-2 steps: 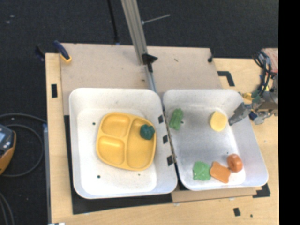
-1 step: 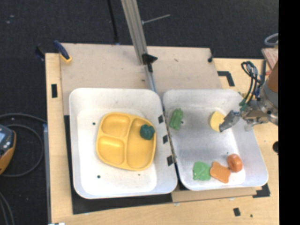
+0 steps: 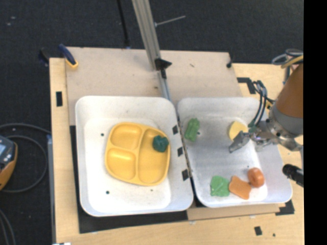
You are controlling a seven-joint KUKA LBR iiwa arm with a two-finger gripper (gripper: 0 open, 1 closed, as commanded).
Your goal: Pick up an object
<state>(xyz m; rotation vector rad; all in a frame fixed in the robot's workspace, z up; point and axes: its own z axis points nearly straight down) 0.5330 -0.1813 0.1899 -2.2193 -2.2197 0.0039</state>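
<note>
- Camera view: the gripper (image 3: 244, 139) hangs low in the right bin (image 3: 214, 108), just beside a pale yellow piece (image 3: 235, 129), probably lining up on it as the nearest pick.
- Its fingers seem slightly parted with nothing between them, though the view is coarse.
- Other candidates lie apart: a green piece (image 3: 192, 128) by the bins' divide, and a green block (image 3: 219, 186), an orange wedge (image 3: 240, 187) and an orange ball (image 3: 256, 177) along the near wall.
- The left bin (image 3: 92, 111) holds a yellow divided tray (image 3: 135, 154) with a dark green lump (image 3: 160, 144) on it.
</note>
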